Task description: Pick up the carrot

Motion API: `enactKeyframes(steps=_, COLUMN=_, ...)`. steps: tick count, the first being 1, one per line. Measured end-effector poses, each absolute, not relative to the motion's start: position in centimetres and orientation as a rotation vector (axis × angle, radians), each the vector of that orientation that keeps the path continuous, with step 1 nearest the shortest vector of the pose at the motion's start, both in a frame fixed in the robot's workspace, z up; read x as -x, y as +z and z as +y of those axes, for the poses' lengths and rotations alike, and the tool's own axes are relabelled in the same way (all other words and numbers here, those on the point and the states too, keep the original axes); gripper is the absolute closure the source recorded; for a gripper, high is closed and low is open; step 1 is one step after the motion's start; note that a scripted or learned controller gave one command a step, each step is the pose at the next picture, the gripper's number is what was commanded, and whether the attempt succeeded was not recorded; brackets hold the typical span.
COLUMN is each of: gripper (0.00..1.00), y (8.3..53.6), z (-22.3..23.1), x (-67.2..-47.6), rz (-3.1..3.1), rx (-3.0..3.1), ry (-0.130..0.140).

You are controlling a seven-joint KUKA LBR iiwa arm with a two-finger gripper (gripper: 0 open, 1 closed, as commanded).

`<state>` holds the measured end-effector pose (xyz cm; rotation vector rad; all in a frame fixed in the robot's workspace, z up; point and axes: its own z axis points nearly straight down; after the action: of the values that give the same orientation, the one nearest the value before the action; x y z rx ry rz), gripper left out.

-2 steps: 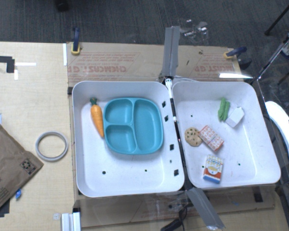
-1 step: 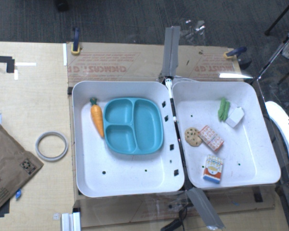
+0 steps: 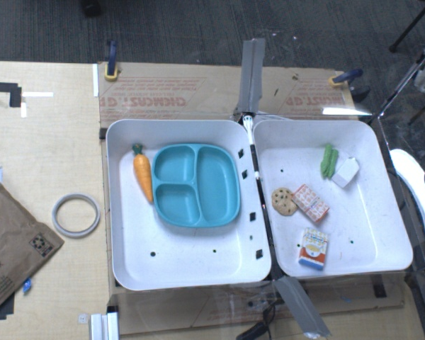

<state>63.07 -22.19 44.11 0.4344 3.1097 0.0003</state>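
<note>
Juice carton (image 3: 313, 249) right bin (image 3: 382, 190); carrot (image 3: 143, 175) left bin (image 3: 127, 253).

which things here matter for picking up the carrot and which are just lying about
For the job:
carrot, in the left bin

Lying about:
blue divided plate
cookie
green bean pod
juice carton
patterned snack box
tape ring

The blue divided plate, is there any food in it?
Empty: the blue plate shows bare compartments; the carrot lies beside it.
</note>
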Motion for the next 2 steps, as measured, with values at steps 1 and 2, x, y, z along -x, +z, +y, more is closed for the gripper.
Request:
enactKeyframes(steps=1, gripper=1.00, y=35.9, z=-20.8, x=-64.6, rz=3.088, rx=-0.571, ry=0.001)
enactKeyframes(steps=2, gripper=1.00, y=44.2, z=-22.2, x=-63.3, rz=3.136, rx=-0.050, ry=0.000)
